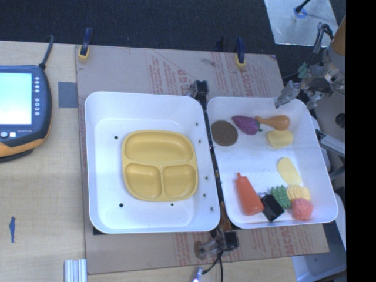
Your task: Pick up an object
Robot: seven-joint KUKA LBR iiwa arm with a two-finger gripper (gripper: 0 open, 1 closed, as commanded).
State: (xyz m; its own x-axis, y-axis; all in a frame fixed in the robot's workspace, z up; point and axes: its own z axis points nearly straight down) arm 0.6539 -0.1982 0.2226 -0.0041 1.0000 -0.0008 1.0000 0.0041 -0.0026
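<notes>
While the gripper [294, 93] hovers at the right bin's [322, 157] far corner, jaw state unclear, the drumstick [274, 121] lies nearest; descend centred over its narrow shaft, clear of the purple eggplant [247, 124].

Toy foods are lying scattered in the right bin [317, 157]. Taking the brown disc [224, 133] as landmark: a purple eggplant [247, 124] is lying just right of it, a drumstick [274, 121] beyond that, a yellow chunk [279, 138] below the drumstick. An orange bottle [248, 195], black block [271, 207], corn [290, 195] and pink piece [302, 209] are sitting well below.
</notes>
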